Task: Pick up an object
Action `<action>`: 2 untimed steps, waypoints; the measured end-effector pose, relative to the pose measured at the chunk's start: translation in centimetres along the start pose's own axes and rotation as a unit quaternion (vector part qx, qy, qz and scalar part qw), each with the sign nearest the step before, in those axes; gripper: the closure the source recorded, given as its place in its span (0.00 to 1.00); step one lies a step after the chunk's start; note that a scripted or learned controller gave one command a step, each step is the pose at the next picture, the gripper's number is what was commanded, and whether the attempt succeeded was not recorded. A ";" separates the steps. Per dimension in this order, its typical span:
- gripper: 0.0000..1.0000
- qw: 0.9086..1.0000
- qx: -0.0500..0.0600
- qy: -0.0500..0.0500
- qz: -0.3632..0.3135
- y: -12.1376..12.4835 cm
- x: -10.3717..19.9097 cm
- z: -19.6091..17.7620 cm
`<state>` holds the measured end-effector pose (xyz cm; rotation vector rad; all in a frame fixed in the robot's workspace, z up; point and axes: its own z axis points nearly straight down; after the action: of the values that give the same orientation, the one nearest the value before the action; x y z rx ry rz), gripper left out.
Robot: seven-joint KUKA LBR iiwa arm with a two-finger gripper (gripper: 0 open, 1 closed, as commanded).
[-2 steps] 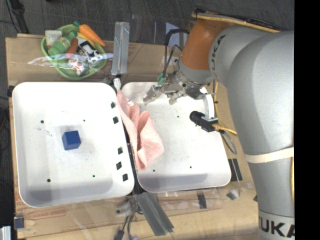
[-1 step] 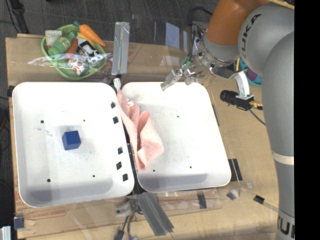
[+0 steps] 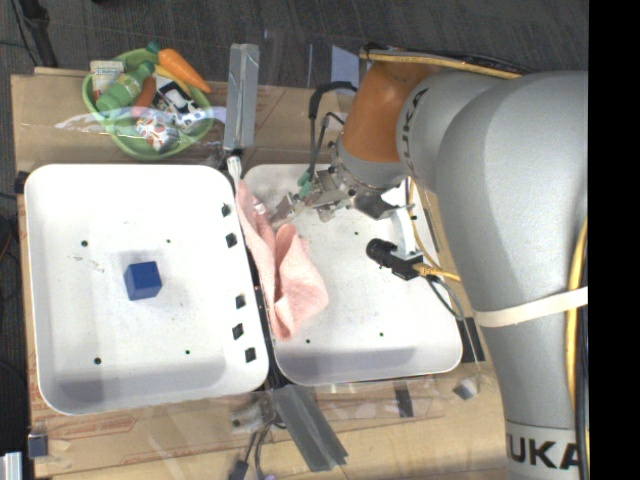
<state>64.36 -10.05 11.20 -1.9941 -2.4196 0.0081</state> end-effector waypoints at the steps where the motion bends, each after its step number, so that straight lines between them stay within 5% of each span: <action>1: 0.00 0.993 -0.003 -0.001 0.120 0.4 -3.3 2.0; 2: 0.00 0.993 -0.003 -0.001 0.120 0.4 -3.3 2.0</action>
<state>65.33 -13.23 9.17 -2.2736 -2.1664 0.0034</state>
